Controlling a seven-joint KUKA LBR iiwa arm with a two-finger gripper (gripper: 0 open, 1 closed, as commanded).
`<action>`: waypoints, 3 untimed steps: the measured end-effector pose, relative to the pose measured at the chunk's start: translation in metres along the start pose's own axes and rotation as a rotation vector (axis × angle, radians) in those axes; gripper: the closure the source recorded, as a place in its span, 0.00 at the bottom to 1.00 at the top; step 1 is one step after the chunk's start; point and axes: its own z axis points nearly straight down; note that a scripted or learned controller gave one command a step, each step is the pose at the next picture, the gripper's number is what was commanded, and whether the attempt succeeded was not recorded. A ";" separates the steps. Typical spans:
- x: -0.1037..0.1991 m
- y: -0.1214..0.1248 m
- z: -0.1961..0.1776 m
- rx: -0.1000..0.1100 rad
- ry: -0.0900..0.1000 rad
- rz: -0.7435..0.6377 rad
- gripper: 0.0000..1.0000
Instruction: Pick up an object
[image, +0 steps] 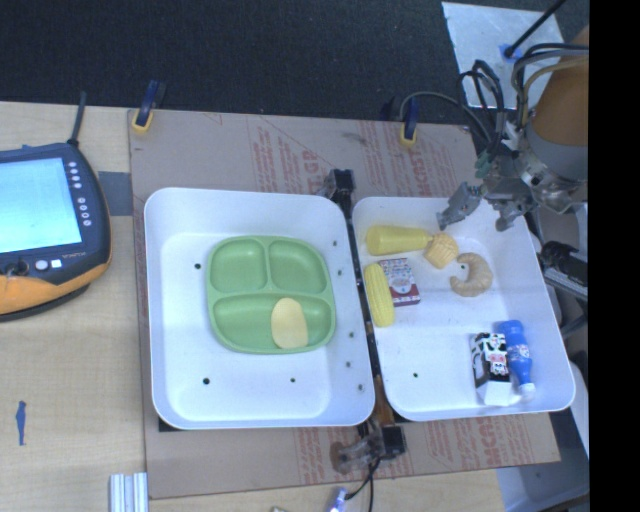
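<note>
The arm's hand (482, 205) sits at the 1 o'clock corner of the right bin (560, 345), hovering right over that bin's far rim. Its two fingers are spread apart, one dark tip (455, 210) pointing down toward 7 o'clock and the other off toward the right wall, with nothing between them.

Things in the right bin are bunched up toward its 10–12 o'clock part. A yellow banana-ish piece (396, 239) lies with its long axis running 9-to-3, and a small yellow chunk (441, 250) is touching its 3 o'clock end. Just beside that is a tan croissant (471, 274), curved like a C opening toward 7 o'clock. A corn cob (378, 294) hugs the left wall, long axis 12-to-6, with a small red-and-white box (400, 281) right against it. Down at the 5 o'clock corner a cow-print carton (490, 365) and a blue bottle (514, 357) lie side by side, both long-ways 12-to-6, close to the near rim.

The middle of the right bin floor is the open room.

The left bin (170, 330) holds a green divided plate (240, 275) with a pale yellow oval piece (290, 323) in its near compartment. A tablet pendant (45, 215) sits on the worktop (60, 400) at 9 o'clock.
</note>
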 end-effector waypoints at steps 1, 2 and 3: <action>0.026 -0.036 0.056 0.001 -0.001 0.001 0.00; 0.040 -0.041 0.133 -0.007 -0.008 0.003 0.00; 0.036 0.029 0.142 0.026 -0.003 0.000 0.00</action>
